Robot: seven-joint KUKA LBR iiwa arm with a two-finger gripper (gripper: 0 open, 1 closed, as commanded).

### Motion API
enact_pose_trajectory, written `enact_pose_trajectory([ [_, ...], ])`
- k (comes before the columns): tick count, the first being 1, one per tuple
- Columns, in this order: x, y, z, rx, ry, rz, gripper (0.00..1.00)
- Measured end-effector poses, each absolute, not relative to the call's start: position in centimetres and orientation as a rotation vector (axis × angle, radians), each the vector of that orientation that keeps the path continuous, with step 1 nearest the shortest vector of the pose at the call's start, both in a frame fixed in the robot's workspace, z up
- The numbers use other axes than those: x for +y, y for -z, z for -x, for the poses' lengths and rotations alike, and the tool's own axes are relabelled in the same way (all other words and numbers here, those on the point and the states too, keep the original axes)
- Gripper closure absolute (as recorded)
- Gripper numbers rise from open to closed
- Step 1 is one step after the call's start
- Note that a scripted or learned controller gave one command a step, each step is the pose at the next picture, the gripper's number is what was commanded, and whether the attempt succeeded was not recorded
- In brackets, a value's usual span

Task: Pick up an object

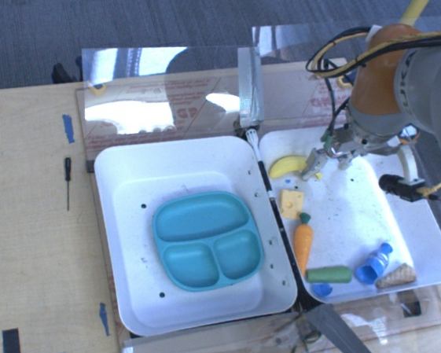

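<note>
The gripper (325, 158) is hovering with its fingers spread open and holding nothing. The banana (286, 165) is lying just to its left, its long axis running left-right across the right bin (424, 228).

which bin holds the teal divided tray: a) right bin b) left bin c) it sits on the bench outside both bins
b: the teal divided tray lies flat in the left bin, while the right bin holds the banana, carrot and other small items.

two white bins (123, 222), one teal tray (208, 240), seven small objects (303, 237)
</note>
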State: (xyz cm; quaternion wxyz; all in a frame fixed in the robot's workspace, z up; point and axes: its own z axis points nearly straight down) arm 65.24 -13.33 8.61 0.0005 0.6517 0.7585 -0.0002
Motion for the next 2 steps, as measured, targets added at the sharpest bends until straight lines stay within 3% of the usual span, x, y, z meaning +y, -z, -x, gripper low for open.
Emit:
enact_pose_trajectory([
  [1, -12.74, -8.55, -66.65, 2.480, 0.003, -1.927, 0.00],
  [2, -12.73, -8.55, -66.65, 2.480, 0.003, -1.927, 0.00],
])
